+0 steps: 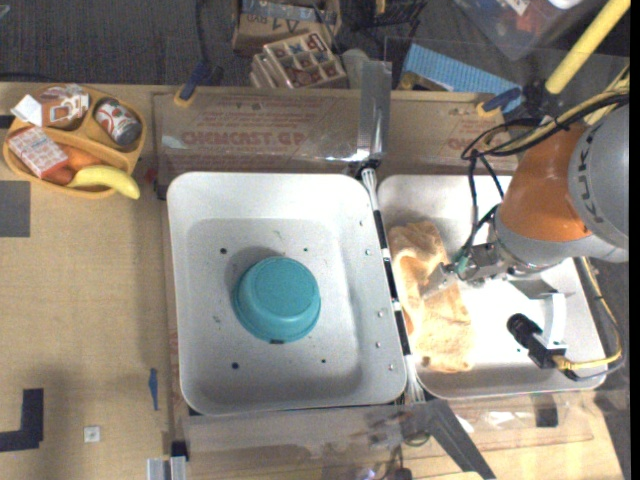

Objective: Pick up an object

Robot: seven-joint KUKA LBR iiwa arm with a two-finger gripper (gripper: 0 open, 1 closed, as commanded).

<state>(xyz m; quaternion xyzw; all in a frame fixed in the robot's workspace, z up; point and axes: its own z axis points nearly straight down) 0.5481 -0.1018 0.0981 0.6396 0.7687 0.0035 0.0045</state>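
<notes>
One tan cloth (432, 293) lies lengthwise along the right bin's (560, 373) left wall; the tool (438, 286) touches it, grip unclear.

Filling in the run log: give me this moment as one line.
arm: over right bin | gripper: at tan cloth, grasp unclear | left bin: teal bowl, untouched | lift: not yet

A light wooden table (80, 318) carries a yellow tray (70, 143) of snacks with a banana (108, 178) at its near edge. Beyond the tray, dark carpet floor (100, 28) stretches back, with a cardboard box (285, 8) and a blue board (445, 68) to the tray's right.
</notes>
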